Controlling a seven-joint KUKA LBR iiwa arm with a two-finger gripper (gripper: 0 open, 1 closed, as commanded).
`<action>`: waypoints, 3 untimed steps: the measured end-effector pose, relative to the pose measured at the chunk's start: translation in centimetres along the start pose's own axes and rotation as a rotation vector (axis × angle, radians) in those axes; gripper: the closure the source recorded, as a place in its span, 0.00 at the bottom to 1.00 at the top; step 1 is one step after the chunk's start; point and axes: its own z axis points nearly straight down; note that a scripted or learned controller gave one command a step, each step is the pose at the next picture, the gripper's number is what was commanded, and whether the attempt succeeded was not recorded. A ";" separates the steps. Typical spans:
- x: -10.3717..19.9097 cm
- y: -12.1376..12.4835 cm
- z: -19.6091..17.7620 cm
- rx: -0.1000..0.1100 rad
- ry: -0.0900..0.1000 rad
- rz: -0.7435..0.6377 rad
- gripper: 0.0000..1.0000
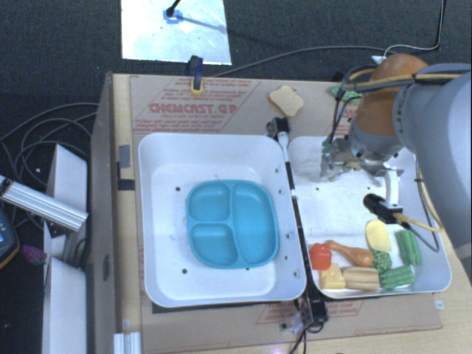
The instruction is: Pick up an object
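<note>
Toy food (pixel 365 260) lies heaped in the right bin's (pixel 442 275) near corner; tool (pixel 333 162) hangs behind it, grip seemingly unreadable.

Even, bright overhead light; glare washes out the white bins (pixel 169 161); soft, short shadows; picture slightly grainy, dark floor (pixel 51 43) underexposed.

Blue divided plate (pixel 231 223) in a white bin (pixel 158 198); red, yellow, green toy foods (pixel 365 260).

My surface (pixel 221 105) is brown cardboard on dark carpet (pixel 51 43), with black cables (pixel 33 142) left and a shiny sheet (pixel 175 21) beyond.
</note>
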 end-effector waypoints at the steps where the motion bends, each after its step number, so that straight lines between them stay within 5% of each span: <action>1: 0.0 0.1 -1.1 -0.003 -0.001 -0.003 1.00; 3: 0.0 0.3 -3.3 -0.008 -0.002 -0.008 1.00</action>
